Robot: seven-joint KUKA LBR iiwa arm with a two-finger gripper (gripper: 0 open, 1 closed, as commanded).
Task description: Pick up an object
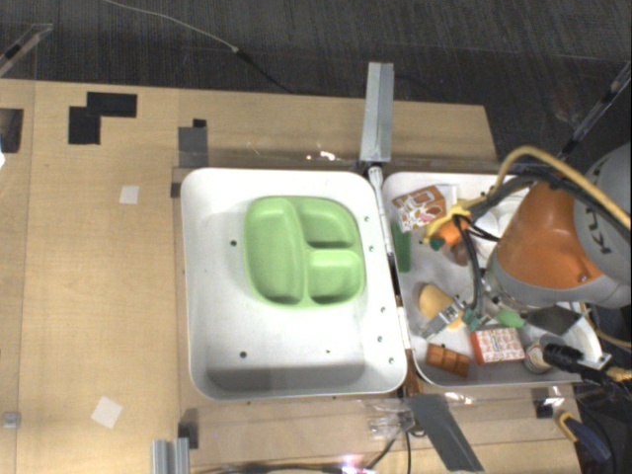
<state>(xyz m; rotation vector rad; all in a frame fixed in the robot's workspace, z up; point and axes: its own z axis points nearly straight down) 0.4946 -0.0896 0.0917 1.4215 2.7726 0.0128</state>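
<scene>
right bin point(420, 368): small toys jumbled | brown block point(447, 360) flat at front | red box point(497, 344) beside

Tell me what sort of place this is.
Probably a robotics lab's pick-and-place test bench: a wooden bench with two white bins, a green divided tray in one, small toy-like items and the arm over the other.

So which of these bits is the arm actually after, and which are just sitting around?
Part of the job:
- gripper, low in the right bin
- loose items there: brown block, red-and-white packet, printed card, tan lump

Just lying about:
- green divided tray
- left bin under it
- wooden bench
</scene>
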